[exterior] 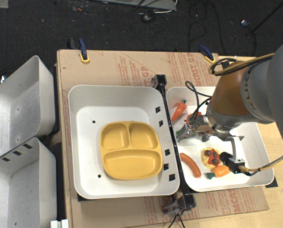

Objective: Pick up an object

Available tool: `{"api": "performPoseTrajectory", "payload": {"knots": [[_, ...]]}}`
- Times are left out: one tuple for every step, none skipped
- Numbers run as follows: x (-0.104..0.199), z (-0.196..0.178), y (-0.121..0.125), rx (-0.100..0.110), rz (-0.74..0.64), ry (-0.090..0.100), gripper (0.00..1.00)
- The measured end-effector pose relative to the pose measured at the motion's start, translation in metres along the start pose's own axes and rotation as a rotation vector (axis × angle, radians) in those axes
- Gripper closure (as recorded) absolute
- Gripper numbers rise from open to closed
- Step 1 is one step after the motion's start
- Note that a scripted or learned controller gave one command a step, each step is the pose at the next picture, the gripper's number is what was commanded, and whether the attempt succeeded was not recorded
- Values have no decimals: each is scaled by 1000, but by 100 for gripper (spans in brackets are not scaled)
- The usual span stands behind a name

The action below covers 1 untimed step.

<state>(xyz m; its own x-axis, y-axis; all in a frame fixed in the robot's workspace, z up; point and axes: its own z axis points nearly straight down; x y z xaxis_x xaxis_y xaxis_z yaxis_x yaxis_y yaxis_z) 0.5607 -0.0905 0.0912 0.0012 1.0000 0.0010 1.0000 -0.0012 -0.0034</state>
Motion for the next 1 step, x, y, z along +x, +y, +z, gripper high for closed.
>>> {"api": "performPoseTrajectory", "payload": {"knots": [[0,-11,0,-2,2,-1,100]]}}
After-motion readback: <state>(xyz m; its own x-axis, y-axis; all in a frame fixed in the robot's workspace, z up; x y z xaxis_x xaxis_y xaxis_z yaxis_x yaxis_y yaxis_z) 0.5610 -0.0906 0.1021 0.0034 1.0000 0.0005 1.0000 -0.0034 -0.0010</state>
